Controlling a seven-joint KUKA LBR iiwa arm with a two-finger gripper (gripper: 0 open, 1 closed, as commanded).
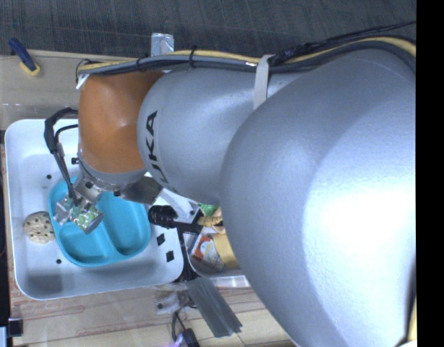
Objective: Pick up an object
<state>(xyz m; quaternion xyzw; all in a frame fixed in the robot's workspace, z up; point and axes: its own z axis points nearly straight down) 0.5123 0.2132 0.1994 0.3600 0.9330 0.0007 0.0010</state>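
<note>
Nearest me, the grey arm (pixel 294 194) covers most of the right bin. In the left bin (pixel 34 280) I count one blue tray (pixel 113 237), its long axis running roughly left to right, and one round cookie (pixel 38 227) just beside its left end. The claw (pixel 77 212) sits over the tray's left part; I cannot tell its state. Beyond lies the wooden surface (pixel 34 85).
</note>
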